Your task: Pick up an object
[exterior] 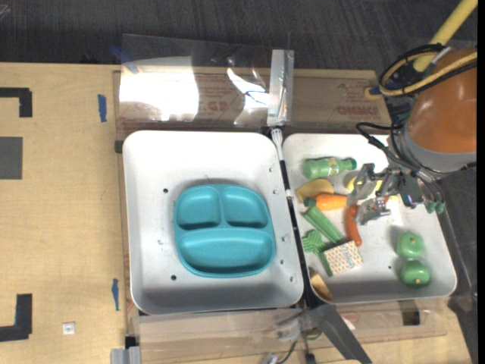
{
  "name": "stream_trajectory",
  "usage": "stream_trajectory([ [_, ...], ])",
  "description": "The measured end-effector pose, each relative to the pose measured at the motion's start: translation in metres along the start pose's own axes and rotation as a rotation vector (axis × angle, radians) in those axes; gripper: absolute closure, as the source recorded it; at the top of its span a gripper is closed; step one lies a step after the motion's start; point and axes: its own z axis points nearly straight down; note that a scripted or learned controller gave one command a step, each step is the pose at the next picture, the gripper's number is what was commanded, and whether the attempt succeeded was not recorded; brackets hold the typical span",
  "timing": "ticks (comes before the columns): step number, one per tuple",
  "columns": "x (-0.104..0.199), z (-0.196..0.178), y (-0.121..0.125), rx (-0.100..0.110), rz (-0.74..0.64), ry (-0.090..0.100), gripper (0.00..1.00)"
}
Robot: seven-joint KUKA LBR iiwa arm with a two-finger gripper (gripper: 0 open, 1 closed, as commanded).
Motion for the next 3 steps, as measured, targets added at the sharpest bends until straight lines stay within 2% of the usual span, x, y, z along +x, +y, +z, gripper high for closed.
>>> stream_trajectory([
  [1, 0.002, 0.004, -0.002, 0.0, 0.005, 0.008, 0.0],
  [2, -0.012, 0.115, -0.014, 0.004, 0.007, -0.007, 0.0],
  [3, -0.001, 0.122, -0.012, 0.007, 0.03, -0.017, 0.0],
])
